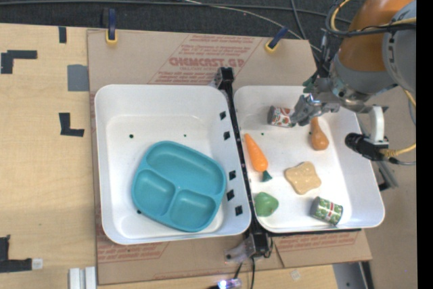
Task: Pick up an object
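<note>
The jaws (pixel 302 109) hang over the far part of the right bin (pixel 365 210); whether they stand wide or narrow cannot be told, since the wrist hides the fingers. No object is seen held.

Nearest candidate: a small can (pixel 279 116) lying on its side, just beside the jaws on the side toward the left bin (pixel 111 145). A brown pear-shaped piece (pixel 318 136) lies just beside the jaws on the near side.

Procedure, as judged from this view:
1. Select one object only; the can and the brown piece lie near each other, so centre on one to avoid clipping the other.
2. Align the closing direction across the can's short axis, as a can on its side may roll.
3. Descend fully before closing.

Inventory, right bin:
- cans: two, the second (pixel 327 210) well away at the near edge
- carrot (pixel 256 153): one
- green piece (pixel 265 203): one
- tan biscuit-like piece (pixel 302 176): one
- brown piece: one

Left bin: one blue divided tray (pixel 177 185).
</note>
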You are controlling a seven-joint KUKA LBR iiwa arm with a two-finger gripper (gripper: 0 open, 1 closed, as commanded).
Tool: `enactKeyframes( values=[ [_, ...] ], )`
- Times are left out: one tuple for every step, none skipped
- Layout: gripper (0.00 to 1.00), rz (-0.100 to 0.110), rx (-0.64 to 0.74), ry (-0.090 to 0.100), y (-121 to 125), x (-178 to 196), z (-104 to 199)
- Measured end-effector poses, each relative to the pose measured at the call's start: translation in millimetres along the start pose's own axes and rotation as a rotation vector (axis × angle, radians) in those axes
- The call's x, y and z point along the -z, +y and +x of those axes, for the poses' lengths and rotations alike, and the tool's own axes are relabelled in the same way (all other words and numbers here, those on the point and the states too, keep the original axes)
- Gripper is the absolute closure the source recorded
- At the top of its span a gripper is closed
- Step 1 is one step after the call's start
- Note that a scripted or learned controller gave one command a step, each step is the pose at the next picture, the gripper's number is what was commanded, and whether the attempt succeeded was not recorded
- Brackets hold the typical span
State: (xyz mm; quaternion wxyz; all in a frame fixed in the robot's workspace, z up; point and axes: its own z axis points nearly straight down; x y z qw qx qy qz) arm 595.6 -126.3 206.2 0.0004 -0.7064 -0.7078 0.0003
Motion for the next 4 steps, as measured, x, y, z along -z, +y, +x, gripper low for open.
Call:
enactKeyframes(
  values=[
    [1.00,0.005,0.004,0.002,-13,10,53],
    [1.00,0.007,0.004,0.001,-32,-1,110],
    [1.00,0.008,0.004,0.000,-53,-8,162],
    [1.00,0.004,0.005,0.000,-63,10,208]
  ],
)
